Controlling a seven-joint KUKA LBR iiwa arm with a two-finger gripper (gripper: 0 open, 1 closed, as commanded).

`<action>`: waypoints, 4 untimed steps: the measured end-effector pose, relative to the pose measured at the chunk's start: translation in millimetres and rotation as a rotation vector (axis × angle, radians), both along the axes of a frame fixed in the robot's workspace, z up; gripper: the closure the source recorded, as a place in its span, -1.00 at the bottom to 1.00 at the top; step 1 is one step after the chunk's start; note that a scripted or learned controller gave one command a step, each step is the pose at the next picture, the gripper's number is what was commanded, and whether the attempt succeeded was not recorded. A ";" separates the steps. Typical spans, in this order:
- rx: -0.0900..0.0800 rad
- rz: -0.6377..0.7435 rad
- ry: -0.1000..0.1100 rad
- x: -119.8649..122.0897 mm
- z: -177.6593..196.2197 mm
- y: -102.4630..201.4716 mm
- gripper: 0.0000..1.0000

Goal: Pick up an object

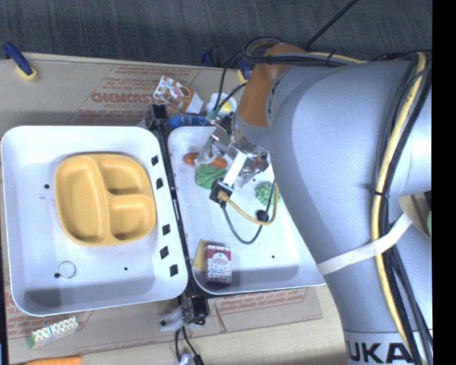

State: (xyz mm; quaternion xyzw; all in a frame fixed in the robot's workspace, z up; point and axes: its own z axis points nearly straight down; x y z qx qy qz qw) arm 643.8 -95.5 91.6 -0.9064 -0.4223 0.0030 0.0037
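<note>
One green object [207, 176] lies just beside the jaws [226, 158] (right bin [289, 268]).

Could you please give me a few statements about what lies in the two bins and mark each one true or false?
1. The yellow divided tray lies in the left bin. True.
2. The red box sits at the far edge of the right bin. False: it sits at the near edge, by the left corner.
3. The gripper is over the right bin. True.
4. A green object lies in the left bin. False: it lies in the right bin, by the gripper.
5. The small patterned box lies outside both bins on the cardboard. True.
</note>
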 end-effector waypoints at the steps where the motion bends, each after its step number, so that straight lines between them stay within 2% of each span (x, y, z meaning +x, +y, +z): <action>1: -0.003 -0.424 -0.001 -43.2 0.0 -3.7 -1.00; 2: -0.005 -0.665 0.001 -122.8 39.3 -9.4 -1.00; 3: -0.004 -0.453 -0.003 -80.4 33.1 2.9 -1.00; 4: -0.005 -0.606 0.001 -163.6 -0.9 4.4 -1.00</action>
